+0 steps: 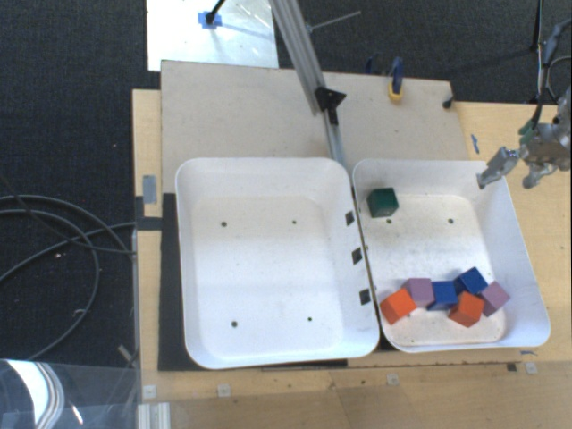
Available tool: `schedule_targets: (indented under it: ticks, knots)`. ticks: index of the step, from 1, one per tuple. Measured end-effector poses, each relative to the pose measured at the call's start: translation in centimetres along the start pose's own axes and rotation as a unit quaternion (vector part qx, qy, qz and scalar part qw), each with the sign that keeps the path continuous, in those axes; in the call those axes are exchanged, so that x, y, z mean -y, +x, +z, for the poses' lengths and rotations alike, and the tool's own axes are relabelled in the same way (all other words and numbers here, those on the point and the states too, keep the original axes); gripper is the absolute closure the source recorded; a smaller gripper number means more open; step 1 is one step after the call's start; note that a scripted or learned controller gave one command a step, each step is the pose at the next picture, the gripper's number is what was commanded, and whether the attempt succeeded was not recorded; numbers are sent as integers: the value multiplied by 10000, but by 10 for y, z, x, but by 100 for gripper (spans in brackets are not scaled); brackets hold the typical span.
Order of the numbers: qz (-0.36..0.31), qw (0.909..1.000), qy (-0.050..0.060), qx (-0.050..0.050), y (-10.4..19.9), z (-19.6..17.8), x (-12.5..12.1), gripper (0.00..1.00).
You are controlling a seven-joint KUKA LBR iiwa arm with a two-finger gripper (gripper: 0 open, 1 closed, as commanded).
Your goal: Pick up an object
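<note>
The gripper point(511, 170) stands at the far right corner of the right-hand bin point(523, 266), over its rim. Two grey fingers show with a plain gap between them, so the fingers are spread and nothing sits between them.

Candidate objects, all placed relative to the right-hand bin:

1. A dark green block point(383, 202) lies alone at the bin's far left, close to the wall shared with the left-hand bin point(192, 239). It is well apart from every other block.
2. A cluster lies along the bin's near wall: an orange block point(399, 305), a purple block point(419, 290), a blue block point(443, 295), a second blue block point(473, 281), a red-orange block point(466, 309) and a second purple block point(494, 298). Most of these touch or nearly touch a neighbour.

Recommended approach, as a judgement: select the dark green block. Its free sides leave room for both fingers. Keep the fingers spread during descent, align them across two opposite flat faces, and centre the block in the gap before closing. The nearby shared wall may crowd one finger, so orient the fingers parallel to that wall. The cluster carries a risk of pinching two blocks or pushing one aside.
</note>
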State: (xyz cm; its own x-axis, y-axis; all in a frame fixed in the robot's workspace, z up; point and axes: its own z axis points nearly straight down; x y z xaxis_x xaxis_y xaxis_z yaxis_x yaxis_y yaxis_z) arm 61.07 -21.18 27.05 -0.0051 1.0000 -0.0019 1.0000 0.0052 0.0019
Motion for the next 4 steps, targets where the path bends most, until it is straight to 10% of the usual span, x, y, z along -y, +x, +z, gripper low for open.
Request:
schedule_targets:
  ticks: [3,4]
  knots:
    - [-2,10000,-6,-1,51,49,-54,0]
    - [-31,10000,25,-28,122,119,-66,0]
